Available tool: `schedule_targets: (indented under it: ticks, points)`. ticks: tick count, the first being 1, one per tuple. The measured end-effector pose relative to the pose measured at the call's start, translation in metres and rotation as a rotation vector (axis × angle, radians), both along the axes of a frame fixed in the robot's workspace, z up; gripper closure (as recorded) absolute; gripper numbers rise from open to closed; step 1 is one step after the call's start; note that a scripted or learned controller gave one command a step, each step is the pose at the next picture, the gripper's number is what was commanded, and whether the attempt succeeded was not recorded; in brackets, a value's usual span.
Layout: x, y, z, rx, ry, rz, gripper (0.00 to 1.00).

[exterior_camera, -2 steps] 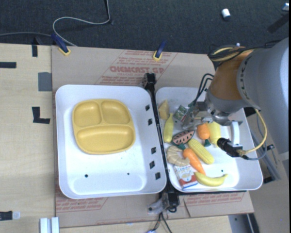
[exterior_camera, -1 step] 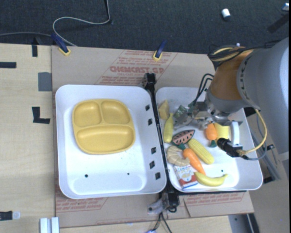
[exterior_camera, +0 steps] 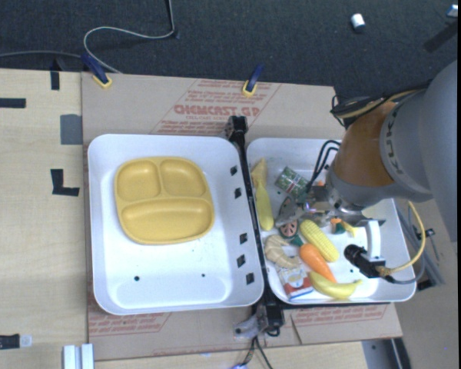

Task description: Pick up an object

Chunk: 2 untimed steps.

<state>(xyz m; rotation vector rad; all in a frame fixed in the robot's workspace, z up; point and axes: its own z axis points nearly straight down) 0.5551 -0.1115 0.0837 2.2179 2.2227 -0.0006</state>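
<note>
The gripper (exterior_camera: 311, 206) is lowered beside the toy corn cob (exterior_camera: 320, 239); jaw state cannot be told; no pick is judged complete.

Hidden and hard-to-see things

The big grey arm (exterior_camera: 426, 141) runs off the right side, so its far part is cut off. It covers the back right part of the right bin (exterior_camera: 399, 292) and some toys there. The gripper (exterior_camera: 316, 204) sits low among the toys, and its tips are too mixed in with them to make out. A small brown thing (exterior_camera: 289, 227) by the corn (exterior_camera: 320, 238) is too little to name. The carrot (exterior_camera: 316, 260) covers part of the banana (exterior_camera: 332, 286). A cable (exterior_camera: 131, 33) leaves at the top.
</note>
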Motion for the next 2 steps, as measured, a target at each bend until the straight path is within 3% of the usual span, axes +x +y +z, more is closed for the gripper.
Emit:
schedule_targets:
  ticks: [1, 2]
  points:
    - [0.001, 0.001, 0.007, 0.002, 0.003, 0.002, 1.0]
    - [-0.059, 0.054, 0.098, 0.003, 0.007, 0.002, 1.0]
